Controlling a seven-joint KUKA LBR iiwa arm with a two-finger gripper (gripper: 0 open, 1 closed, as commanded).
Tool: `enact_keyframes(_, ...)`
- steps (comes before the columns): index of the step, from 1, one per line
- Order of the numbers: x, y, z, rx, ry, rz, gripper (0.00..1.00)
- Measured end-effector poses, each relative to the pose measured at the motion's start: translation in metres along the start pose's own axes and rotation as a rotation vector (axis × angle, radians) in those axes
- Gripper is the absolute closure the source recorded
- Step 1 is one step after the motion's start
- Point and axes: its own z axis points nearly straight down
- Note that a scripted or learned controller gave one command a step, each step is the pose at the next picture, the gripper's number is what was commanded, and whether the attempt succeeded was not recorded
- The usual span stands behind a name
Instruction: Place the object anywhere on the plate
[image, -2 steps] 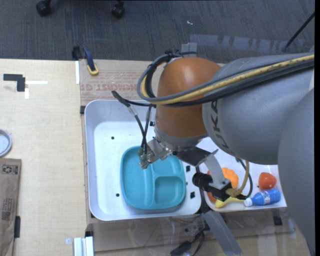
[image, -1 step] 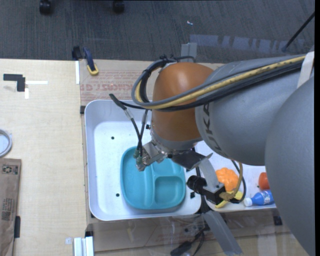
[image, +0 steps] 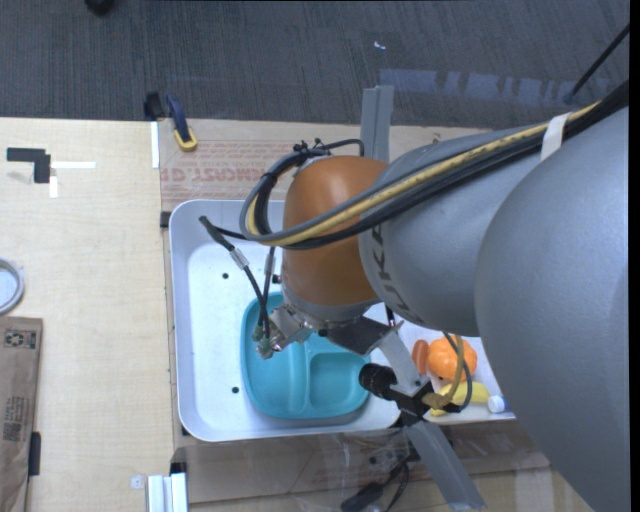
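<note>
From the overhead camera, the grey arm with its orange band (image: 325, 235) reaches in from the right and covers most of the shallow white plastic bin (image: 200, 330) on the pale wooden surface (image: 80, 250). Low in that bin lies a turquoise divided plastic plate (image: 315, 385), its far and right parts hidden under the wrist. The pincer (image: 268, 340) hangs over the plate's left rim; whether it is apart or together cannot be told, and nothing is visibly gripped. To the right, just beside the plate, an orange and yellow toy (image: 445, 365) lies partly hidden behind black cables, its form hard to make out.
</note>
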Motion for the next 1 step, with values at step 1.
enact_keyframes(1, -0.0268, -0.0177, 0.0286, -0.002, 0.000, -0.170, 1.00)
